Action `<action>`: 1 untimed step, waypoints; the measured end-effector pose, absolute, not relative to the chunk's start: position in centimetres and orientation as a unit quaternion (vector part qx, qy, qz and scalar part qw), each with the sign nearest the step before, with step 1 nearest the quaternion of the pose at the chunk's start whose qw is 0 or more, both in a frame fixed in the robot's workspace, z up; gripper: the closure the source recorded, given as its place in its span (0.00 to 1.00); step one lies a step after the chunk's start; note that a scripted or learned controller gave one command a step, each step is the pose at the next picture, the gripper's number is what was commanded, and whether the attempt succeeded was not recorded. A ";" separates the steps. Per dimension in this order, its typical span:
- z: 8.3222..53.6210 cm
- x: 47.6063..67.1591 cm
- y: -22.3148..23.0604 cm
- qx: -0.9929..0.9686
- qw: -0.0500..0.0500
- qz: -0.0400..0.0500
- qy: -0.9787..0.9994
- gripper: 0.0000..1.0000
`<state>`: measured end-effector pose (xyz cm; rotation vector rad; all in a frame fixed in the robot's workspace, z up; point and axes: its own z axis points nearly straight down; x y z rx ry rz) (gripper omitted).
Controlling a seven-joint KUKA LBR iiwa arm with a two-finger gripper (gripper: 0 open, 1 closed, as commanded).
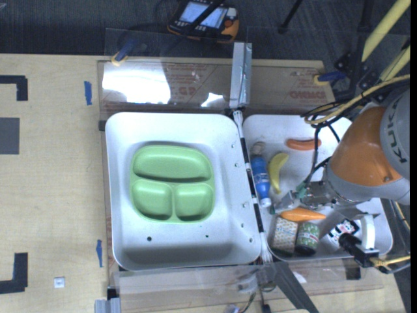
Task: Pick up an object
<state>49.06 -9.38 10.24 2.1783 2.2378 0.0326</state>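
Note:
The right bin (384,240) holds several objects. A blue bottle (261,177) lies along its left wall with a yellow banana (277,169) beside it. An orange sausage-shaped piece (301,144) rests near the far wall. An orange carrot (301,214) lies across the middle. Just in front of the carrot stand a patterned can (283,233) and a green-labelled can (307,236). A black and white item (346,230) lies at the front right. My gripper (311,199) hangs low over the bin's middle, right above the carrot, below the orange-banded wrist (365,152).
The left bin (124,142) carries a green divided plate (172,181). A metal divider (240,77) and a clear panel (163,77) stand behind the bins. Cables (339,109) hang by the arm at the right.

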 end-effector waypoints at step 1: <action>18.2 48.0 -8.8 0.617 -0.001 0.000 0.787 0.00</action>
